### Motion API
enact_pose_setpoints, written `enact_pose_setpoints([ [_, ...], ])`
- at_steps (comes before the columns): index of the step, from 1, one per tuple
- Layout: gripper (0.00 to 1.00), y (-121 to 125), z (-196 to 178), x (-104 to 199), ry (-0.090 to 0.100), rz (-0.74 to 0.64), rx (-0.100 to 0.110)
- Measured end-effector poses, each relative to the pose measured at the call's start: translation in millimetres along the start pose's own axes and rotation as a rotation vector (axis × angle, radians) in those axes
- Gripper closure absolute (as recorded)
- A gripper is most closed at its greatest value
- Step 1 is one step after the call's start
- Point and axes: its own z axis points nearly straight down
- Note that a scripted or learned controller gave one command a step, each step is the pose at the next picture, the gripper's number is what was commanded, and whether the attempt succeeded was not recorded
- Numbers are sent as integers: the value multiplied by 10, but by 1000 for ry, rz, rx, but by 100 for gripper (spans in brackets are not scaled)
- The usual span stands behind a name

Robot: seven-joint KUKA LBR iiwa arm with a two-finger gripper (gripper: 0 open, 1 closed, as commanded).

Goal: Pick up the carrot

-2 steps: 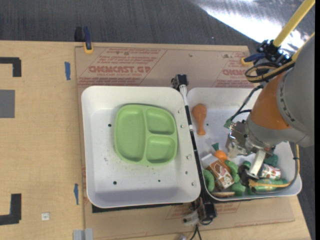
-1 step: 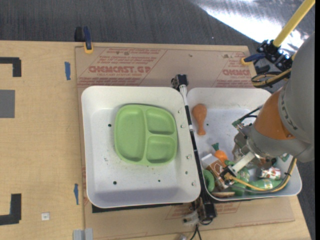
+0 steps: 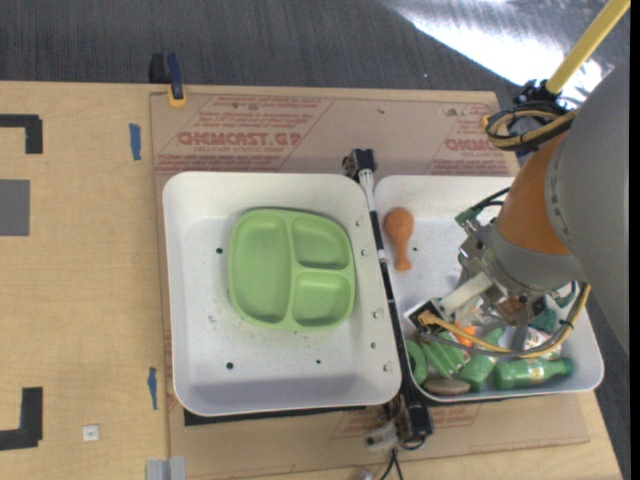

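Clutter crowds the lower end of the shallow white right-hand bin [image 3: 590, 363]: several glossy green plastic toys [image 3: 520, 372] lie heaped together. Among them, at the lower centre of that bin, a small orange sliver [image 3: 458, 335] shows. It is most likely the plastic toy carrot, though it is largely covered and I cannot be sure. The two-finger gripper [image 3: 478, 310] of the grey arm hangs low right over this heap, wrapped in yellow and black cables. Whether the claw is released or clenched cannot be told, because the wrist and wiring hide it, and nothing can be seen held in it.

Higher in the same bin, near its left wall, an orange-brown drumstick-shaped toy [image 3: 398, 233] lies alone. The white left-hand bin [image 3: 190, 298] holds a pale green divided plastic plate [image 3: 292, 268].

A toy carrot should be light, rigid and smooth, so probably slippery. It tapers, so a grip across the thicker middle, square to its length, looks safer than one near the tip. With neighbours pressed against it, the claw may catch a green toy instead.
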Motion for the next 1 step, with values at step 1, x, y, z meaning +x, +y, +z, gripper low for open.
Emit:
enact_pose_setpoints([
  [1,0,646,693,-338,-2,74,1],
])
